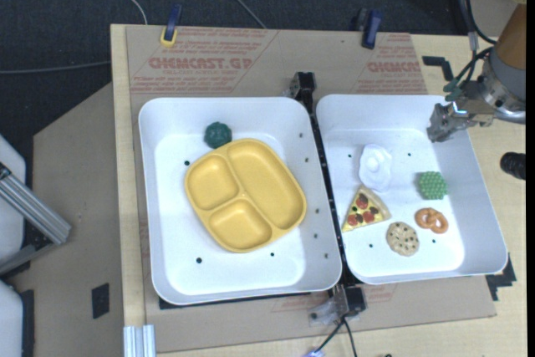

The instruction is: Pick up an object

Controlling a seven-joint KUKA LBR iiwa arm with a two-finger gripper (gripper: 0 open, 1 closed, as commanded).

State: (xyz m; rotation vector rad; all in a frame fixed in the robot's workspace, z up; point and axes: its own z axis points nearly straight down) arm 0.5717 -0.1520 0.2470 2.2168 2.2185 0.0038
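You are looking down on two white bins side by side, with the gripper (441,126) hanging at about two o'clock over the right bin (481,205), near its far right corner; you cannot tell from this angle whether its fingers are apart or together, and nothing is visible between them. In the right bin, the candidates for picking sit in a loose cluster toward the middle and near side: a white object (375,166) at the centre, a pizza slice (365,210) just at its six o'clock, a green bumpy piece (430,184) at its three o'clock, a pretzel (431,220) below that, and a cookie (403,239) at five o'clock, near the pretzel. All of them lie apart from the gripper. In the left bin (159,205) you have a yellow divided tray (244,193) filling the middle, with a dark green lump (218,134) just beside its eleven o'clock edge.
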